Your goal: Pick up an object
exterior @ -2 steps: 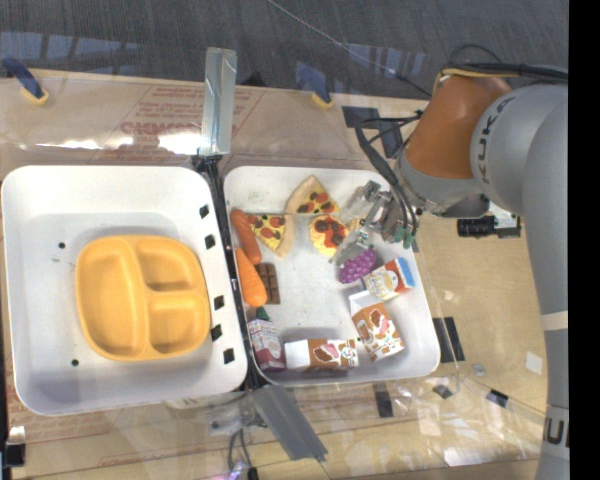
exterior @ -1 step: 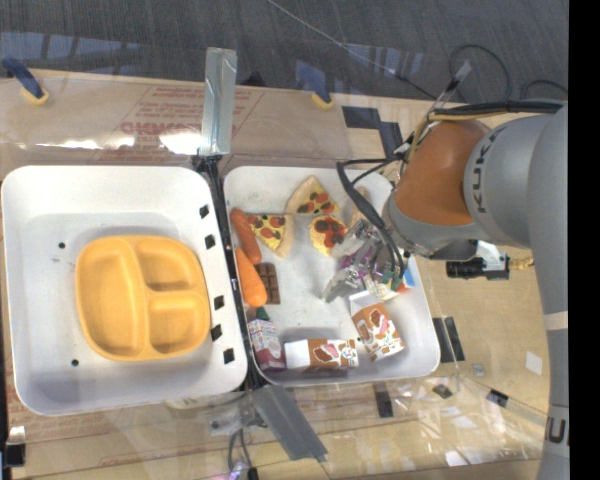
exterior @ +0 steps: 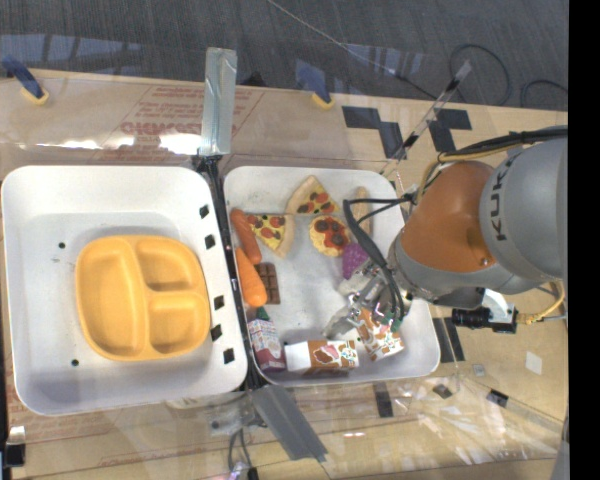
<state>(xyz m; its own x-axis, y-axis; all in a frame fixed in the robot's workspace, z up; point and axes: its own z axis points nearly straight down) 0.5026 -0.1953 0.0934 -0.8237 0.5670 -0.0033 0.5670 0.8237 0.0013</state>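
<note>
Right bin (exterior: 310, 180): holds play food. Far side, three pizza slices (exterior: 310, 198); just nearer, a purple piece (exterior: 353, 259), partly under the arm. Left wall, a hot dog (exterior: 244, 230), a carrot (exterior: 252, 282) and a chocolate bar (exterior: 270, 282) lying close together. Near wall, a small dark-red bottle (exterior: 264, 343), a brown-labelled bottle (exterior: 325, 355) on its side, and a small printed carton (exterior: 384, 341) at the near right.

Left bin (exterior: 100, 183): one yellow divided tray (exterior: 140, 295), centred.

Gripper (exterior: 358, 313): low over the near right of the right bin, just beside the carton; whether it is released or clenched cannot be told, and nothing is seen between its tips.

Likely target: the carton. Judged light, stiff-sided, perhaps crushable, glossy enough to slip. Best taken across its flat faces, mid-body, clear of the bin wall.
</note>
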